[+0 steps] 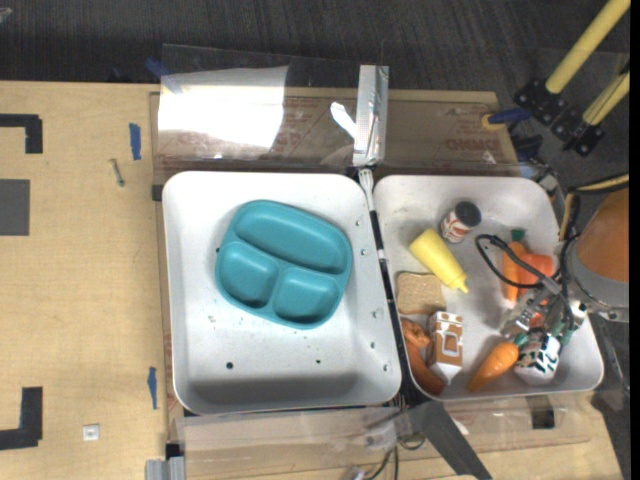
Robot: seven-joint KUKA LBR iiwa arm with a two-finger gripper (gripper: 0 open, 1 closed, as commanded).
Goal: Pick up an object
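A robot lab: taped wooden bench (70, 298), white bins (190, 208) (toy food inside).

Tool (537, 320) low, arm at right

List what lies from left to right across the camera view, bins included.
left bin → teal divided plate → right bin → yellow bottle → orange carrot → claw

The gripper (541, 320) hangs low in the right bin (400, 200), a toy carrot (494, 364) just left of it.
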